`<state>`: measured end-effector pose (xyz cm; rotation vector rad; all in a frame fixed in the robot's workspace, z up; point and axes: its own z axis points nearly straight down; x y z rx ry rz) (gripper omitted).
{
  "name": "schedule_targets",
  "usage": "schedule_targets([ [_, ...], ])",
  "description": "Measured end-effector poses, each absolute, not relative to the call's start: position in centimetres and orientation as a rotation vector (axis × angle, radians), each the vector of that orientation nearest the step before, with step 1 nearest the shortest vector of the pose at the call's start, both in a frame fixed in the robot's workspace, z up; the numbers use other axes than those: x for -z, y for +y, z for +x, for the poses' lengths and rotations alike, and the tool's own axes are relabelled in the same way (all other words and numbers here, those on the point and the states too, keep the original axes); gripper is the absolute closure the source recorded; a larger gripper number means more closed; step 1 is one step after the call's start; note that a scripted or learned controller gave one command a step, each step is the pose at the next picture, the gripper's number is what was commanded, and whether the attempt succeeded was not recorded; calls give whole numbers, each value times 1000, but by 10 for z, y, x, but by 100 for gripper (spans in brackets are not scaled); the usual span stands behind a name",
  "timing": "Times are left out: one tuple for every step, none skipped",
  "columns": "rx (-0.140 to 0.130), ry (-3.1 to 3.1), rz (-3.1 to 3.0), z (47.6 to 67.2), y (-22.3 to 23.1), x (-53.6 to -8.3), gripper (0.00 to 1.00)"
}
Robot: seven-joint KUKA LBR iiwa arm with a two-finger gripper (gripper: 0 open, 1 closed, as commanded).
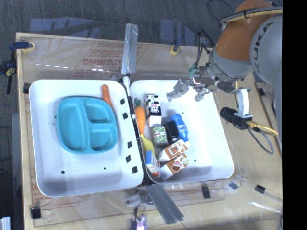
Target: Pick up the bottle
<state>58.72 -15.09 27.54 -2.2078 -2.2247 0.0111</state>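
Table (62, 51): pale wood under a clear sheet, bearing two shallow white bins side by side.

Left bin (43, 176): holds a blue divided tray (87, 124) near its centre. An orange carrot (106, 95) lies at the tray's 1 o'clock, close to the divider between the bins.

Right bin (216, 147): holds a cluster of goods against its 9 o'clock wall.
- A second carrot (140, 119), lying lengthwise along the divider.
- A black-and-white carton (153, 104) at the cluster's 12 o'clock.
- A green-labelled can (159, 135) at the cluster's centre.
- A dark block (171, 129) just beside the can, at its 2 o'clock.
- Bottle (180, 125): blue, lying tilted, touching the dark block, at the cluster's 3 o'clock edge.
- Two brown-and-white cartons (175, 157) at 5 o'clock of the can.
- A yellow item (147, 147) with a red-and-blue end, along the divider at 7 o'clock.

Jaws (187, 92): wide apart, holding nothing, above the right bin's 12 o'clock part, at 12 o'clock of the bottle and apart from it.

Arm (254, 28): grey with an orange band, at the bin's 2 o'clock.
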Motion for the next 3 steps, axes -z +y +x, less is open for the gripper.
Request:
schedule_targets([
  [-9,-2195,-2237,559,-164,-96,0],
  [-5,-2287,-2147,541,-205,-130,0],
  [-11,-2289,-2139,541,-206,-136,100],
])
